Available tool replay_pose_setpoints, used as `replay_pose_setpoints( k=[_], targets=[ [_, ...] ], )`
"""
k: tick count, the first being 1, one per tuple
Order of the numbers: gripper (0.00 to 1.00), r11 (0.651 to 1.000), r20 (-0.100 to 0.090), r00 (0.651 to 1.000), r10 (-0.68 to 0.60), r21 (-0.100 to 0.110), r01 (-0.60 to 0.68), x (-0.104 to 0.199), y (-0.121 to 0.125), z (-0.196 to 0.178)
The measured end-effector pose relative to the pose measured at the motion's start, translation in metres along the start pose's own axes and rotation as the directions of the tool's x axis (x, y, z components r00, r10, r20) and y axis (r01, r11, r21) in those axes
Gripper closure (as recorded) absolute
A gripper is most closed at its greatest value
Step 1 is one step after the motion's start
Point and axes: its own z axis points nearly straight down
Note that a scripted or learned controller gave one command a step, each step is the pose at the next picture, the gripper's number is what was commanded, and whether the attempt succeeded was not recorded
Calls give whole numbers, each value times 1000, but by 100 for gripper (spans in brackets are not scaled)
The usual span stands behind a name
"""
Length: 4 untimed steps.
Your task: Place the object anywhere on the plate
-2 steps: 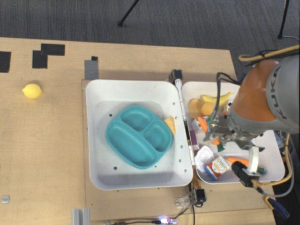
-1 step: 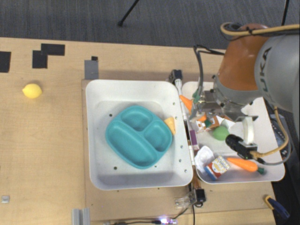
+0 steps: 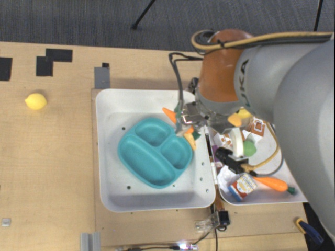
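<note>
Overhead view of a bench with two shallow white bins side by side. In the left bin (image 3: 112,192) lies a turquoise plastic plate with three compartments (image 3: 154,151). The grey arm with an orange band (image 3: 222,72) reaches in from the right; its gripper (image 3: 189,127) hangs over the plate's right edge. A small yellow and green toy piece (image 3: 189,137) sits at the fingertips, just above the plate rim; whether it is truly clamped cannot be told. The step in hand looks like carrying the object to the plate. The next move calls for shifting further over a compartment, then letting go. An orange toy carrot (image 3: 272,183) lies among clutter in the right bin (image 3: 261,200).
</note>
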Motion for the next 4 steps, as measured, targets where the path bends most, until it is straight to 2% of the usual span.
replay_pose_setpoints(
  k=[1,2,3,4],
  targets=[
    [100,1000,-1,1000,20,1,-20,78,-16,0],
    [100,961,0,961,277,1,-277,70,-45,-23],
    [0,961,1,961,276,0,-276,70,-45,-23],
    [0,903,2,903,430,2,-430,30,61,51]
  ],
)
